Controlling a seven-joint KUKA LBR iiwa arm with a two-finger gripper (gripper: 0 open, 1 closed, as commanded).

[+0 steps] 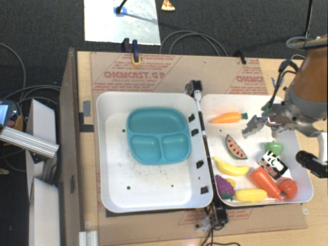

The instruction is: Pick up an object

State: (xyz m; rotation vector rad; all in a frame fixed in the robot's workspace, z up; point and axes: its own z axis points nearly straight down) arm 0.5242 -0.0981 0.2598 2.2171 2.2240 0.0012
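The right bin holds several toy foods. An orange carrot lies at its back left and a watermelon slice sits in the middle. Along the front are a banana, purple grapes, a corn cob, a long red-orange piece and a red tomato. A green piece and a black-and-white object lie toward the right. My gripper hovers over the back of this bin, just right of the carrot and above the green piece, with nothing visibly in it.
The left bin holds a teal divided plate. A clip-studded divider separates the two bins. The arm covers the right bin's back right corner. Cardboard lies under both bins, and cables run behind.
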